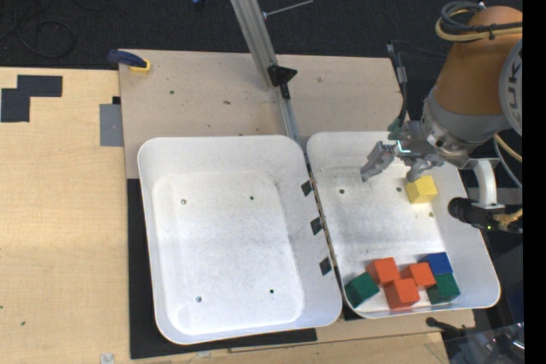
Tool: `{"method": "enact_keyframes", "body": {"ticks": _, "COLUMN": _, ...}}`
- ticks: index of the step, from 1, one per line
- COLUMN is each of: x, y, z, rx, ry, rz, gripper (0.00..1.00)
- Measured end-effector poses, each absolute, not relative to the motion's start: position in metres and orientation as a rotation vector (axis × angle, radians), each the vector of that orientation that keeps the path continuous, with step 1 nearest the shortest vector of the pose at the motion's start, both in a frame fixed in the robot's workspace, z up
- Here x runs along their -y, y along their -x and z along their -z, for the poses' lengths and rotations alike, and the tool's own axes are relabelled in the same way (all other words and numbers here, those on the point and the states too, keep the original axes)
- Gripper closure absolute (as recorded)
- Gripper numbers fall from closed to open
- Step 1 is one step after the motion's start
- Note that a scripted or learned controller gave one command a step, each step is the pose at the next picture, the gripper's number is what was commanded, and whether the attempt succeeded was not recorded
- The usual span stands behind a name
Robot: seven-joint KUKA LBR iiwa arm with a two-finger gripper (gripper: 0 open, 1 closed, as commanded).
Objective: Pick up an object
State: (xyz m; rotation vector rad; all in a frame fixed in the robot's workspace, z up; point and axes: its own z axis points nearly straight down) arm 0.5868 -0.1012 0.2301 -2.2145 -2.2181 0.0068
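Observation:
My gripper [395,165] hangs over the back part of the right bin [375,222], open, with nothing between its fingers. One grey finger [374,161] points left, and the other sits just above a yellow block [421,188] lying on the bin floor. Near the bin's front edge is a cluster of blocks: three orange ones [402,292], a blue one [438,262] and two green ones [362,289]. The cluster lies well in front of the gripper.
The left bin [222,239] sits beside the right one, with black clips [314,225] along the shared wall. A slanted aluminium rail [252,17] rises behind the bins. The arm's orange band [478,55] fills the upper right.

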Motion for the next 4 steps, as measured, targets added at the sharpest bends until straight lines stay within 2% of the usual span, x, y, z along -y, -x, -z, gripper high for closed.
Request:
{"method": "enact_keyframes", "body": {"ticks": 1, "x": 0.103, "y": -0.588, "z": -0.232, "rx": 2.218, "ry": 2.22, "rz": -0.002, "gripper": 0.0}}
{"method": "enact_keyframes", "body": {"ticks": 2, "x": 0.102, "y": -0.577, "z": -0.183, "rx": 2.216, "ry": 2.216, "rz": -0.009, "gripper": 0.0}}
{"method": "enact_keyframes", "body": {"ticks": 3, "x": 0.101, "y": -0.582, "z": -0.12, "rx": 2.213, "ry": 2.218, "rz": -0.009, "gripper": 0.0}}
{"method": "enact_keyframes", "body": {"ticks": 4, "x": 0.1, "y": -0.582, "z": -0.092, "rx": 2.215, "ry": 2.225, "rz": -0.002, "gripper": 0.0}}
